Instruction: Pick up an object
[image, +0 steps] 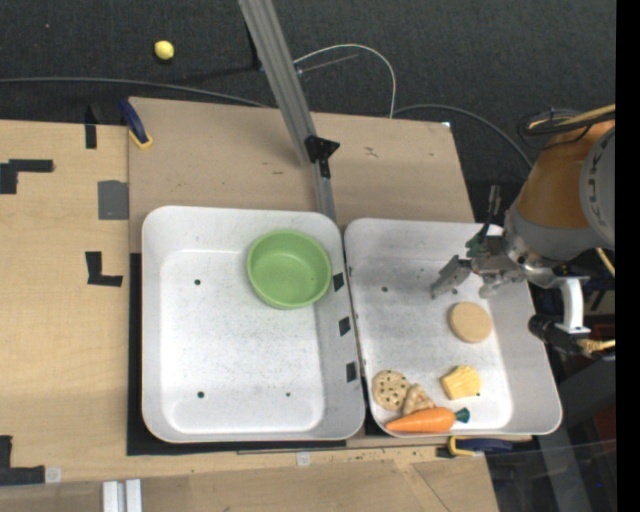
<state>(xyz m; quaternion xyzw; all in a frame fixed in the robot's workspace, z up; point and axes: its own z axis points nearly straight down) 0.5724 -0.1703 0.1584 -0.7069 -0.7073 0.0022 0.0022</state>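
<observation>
My gripper (466, 284) hangs over the right bin (400, 260), its two dark fingers spread open with nothing between them. Just below it lies a round tan bun (470, 322), apart from the fingertips. Near the bin's front edge lie a yellow cheese wedge (461, 382), a speckled cookie (389, 388), a small tan piece (418, 399) and an orange carrot (424, 421). A green bowl (289, 268) stands in the left bin (200, 350), at its back right.
A grey pole (290, 95) slants down from the top to the divide between the bins. Cables run across the dark floor at the back. A small yellow ball (163, 49) lies far back left. The arm's orange band (560, 185) is at the right edge.
</observation>
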